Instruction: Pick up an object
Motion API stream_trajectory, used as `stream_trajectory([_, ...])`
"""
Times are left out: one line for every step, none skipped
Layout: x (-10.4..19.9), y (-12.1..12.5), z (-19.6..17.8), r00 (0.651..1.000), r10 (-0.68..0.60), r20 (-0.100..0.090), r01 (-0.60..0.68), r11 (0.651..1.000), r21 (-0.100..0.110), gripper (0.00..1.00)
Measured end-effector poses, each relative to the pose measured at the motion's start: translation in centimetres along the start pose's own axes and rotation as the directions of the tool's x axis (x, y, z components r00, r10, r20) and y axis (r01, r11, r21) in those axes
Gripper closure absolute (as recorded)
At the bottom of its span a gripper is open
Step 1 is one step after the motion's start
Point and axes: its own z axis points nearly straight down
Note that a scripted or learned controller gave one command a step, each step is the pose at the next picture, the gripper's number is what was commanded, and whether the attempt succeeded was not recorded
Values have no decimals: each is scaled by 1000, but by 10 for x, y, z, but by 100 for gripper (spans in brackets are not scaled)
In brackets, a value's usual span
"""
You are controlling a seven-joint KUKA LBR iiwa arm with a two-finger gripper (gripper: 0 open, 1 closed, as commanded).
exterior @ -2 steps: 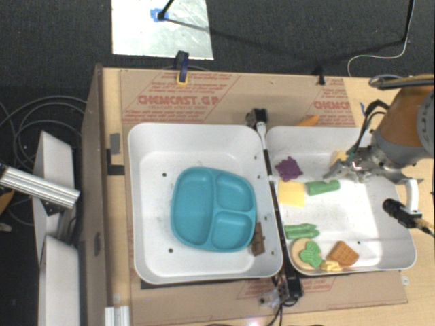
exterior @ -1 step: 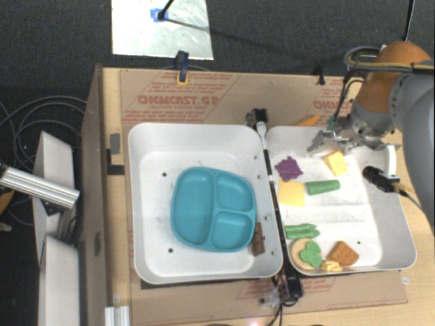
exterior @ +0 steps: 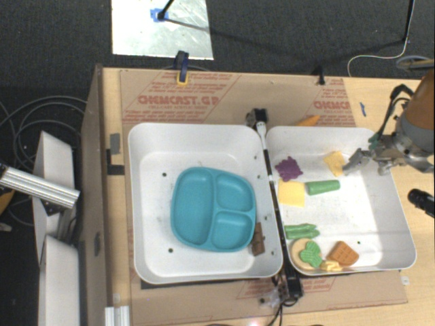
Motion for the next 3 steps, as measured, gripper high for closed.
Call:
stream_trajectory([55, 43, 28, 1000, -13, -1, 13, 1000, -5, 0])
stream_trajectory([128, 59, 27, 1000, -14, -2, 14, 1000, -5, 0])
stream_trajectory([117, -47, 17, 1000, -1, -2, 1, 1000, 6, 0])
